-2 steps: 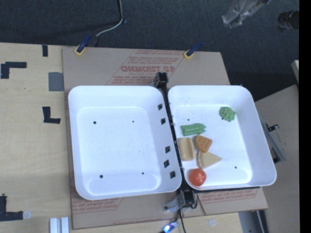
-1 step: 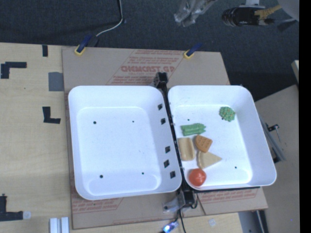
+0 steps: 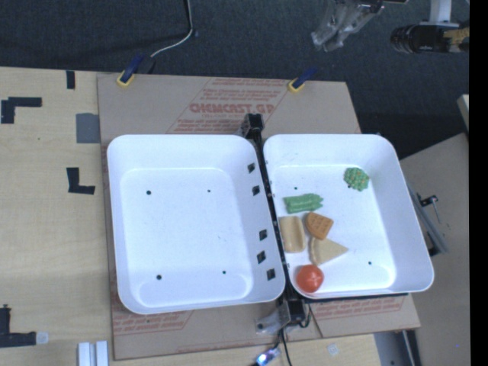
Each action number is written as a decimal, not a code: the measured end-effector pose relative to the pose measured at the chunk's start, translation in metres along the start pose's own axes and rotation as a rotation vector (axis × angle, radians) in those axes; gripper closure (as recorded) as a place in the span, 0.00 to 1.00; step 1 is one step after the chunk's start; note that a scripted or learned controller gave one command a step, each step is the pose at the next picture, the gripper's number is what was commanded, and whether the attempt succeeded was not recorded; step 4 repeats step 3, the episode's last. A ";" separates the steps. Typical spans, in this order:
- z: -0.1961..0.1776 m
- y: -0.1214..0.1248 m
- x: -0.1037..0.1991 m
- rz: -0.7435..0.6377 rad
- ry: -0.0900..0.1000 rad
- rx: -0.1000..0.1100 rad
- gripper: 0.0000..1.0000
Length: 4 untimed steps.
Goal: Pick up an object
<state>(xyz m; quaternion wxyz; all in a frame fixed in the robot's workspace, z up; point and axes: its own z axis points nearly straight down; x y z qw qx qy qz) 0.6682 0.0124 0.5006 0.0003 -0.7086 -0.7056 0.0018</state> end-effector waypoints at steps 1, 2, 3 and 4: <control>0.024 0.000 -0.047 -0.001 0.000 0.001 1.00; 0.052 -0.001 0.065 -0.016 0.004 0.001 1.00; 0.039 0.000 -0.019 0.002 -0.001 -0.003 1.00; 0.039 0.000 -0.019 0.002 -0.001 -0.003 1.00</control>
